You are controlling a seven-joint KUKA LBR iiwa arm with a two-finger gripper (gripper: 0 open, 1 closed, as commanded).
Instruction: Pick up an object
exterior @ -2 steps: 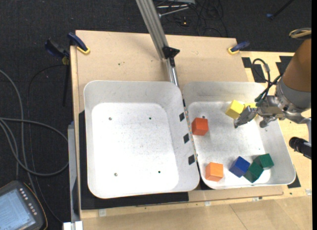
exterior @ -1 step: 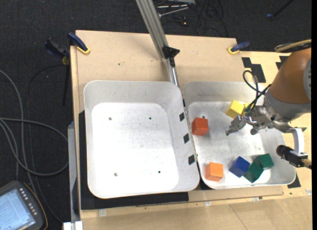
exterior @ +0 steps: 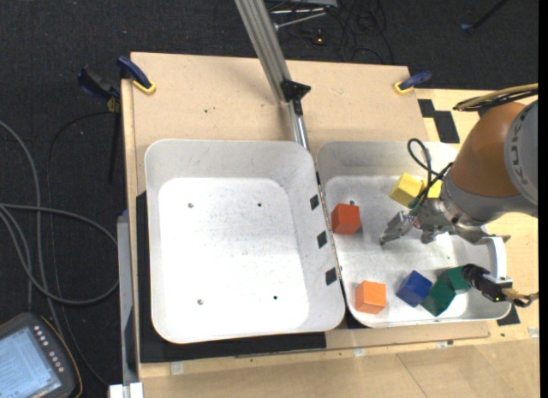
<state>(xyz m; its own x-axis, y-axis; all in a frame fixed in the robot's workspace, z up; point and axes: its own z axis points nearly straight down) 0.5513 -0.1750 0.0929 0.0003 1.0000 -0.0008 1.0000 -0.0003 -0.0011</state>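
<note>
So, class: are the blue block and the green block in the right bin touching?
Touching: the camera view shows the blue block pressed against the green block, no white floor between.

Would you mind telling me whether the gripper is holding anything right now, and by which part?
Nothing is held. The gripper hangs over bare floor of the right bin, its fingers apart, between the red block and the yellow block.

Bulky grey arm (exterior: 514,165) with broad orange band, black cable looped alongside, small grey metal two-finger hand (exterior: 396,232).
</note>
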